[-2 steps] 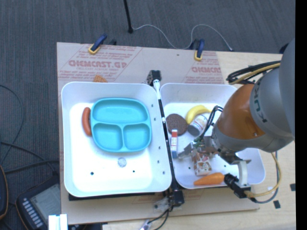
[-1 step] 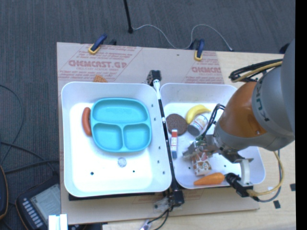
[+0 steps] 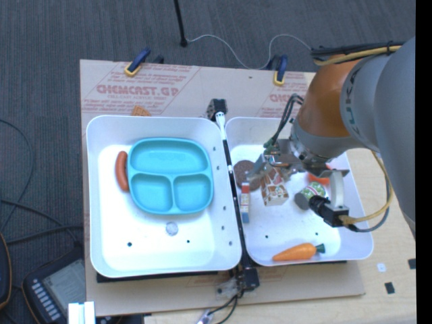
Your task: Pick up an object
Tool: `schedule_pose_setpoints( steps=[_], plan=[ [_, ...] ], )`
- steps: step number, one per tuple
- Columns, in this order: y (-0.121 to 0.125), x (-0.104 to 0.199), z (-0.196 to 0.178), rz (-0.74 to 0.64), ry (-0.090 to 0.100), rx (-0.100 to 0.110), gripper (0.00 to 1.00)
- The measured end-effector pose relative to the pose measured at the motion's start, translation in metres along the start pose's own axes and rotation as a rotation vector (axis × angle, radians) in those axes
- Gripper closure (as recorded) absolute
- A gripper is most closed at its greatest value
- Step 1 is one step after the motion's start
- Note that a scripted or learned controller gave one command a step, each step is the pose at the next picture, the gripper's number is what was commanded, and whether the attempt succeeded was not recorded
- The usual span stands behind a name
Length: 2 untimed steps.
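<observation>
Jaws: low in the right bin [image 3: 351,248], just over a small brown-and-white box [image 3: 275,193]; I cannot tell if they are open or shut, or if they grip it.
Gripper [image 3: 270,169]: it hangs on the grey and orange arm [image 3: 337,106] that comes in from the right.
Things to pick: the small box, a carrot [image 3: 295,252] near the front wall, a green thing [image 3: 312,194] beside the box.
Left bin [image 3: 101,181]: a blue tray [image 3: 169,175] and a sausage [image 3: 121,171].
Done: the arm is down at the box.
Left to do: nothing looks lifted, so I think the grab and lift are not done yet.
Writing: the board [image 3: 101,79] under the bins says "CHEMCAST GP" in red.
</observation>
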<state>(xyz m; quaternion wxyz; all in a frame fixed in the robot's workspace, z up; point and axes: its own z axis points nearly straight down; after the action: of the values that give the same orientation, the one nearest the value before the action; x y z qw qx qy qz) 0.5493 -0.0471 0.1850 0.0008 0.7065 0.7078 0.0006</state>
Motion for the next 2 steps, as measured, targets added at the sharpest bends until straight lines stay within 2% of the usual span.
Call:
schedule_pose_setpoints(
  steps=[1,2],
  plan=[
    [-0.001,-0.001,-0.008,0.002,-0.002,0.005,1.00],
    [-0.051,0.076,-0.031,0.000,0.000,0.003,1.00]
  ],
)
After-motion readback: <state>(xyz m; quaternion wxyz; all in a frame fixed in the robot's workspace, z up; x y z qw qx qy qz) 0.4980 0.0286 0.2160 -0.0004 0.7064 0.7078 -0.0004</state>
